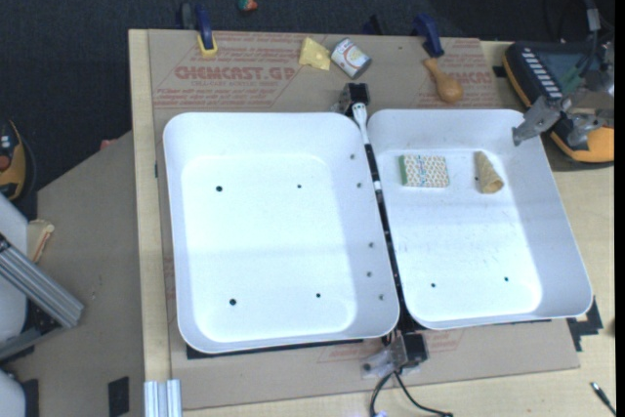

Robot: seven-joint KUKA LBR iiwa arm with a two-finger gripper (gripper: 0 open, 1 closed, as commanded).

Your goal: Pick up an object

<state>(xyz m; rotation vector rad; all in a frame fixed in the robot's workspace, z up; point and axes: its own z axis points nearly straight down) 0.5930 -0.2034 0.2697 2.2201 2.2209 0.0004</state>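
Seemingly parted, the gripper (535, 124) hangs at the right bin's (547, 249) far corner; cone (488, 172) lies just left.

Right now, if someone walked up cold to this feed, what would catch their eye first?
The two white bins side by side: the left bin bare white, the right bin holding a patterned rectangular pad and a tan cone-shaped piece near its far edge. Next, the loose bits on the board behind the bins: a yellow wedge, a small box and a brown wooden piece.
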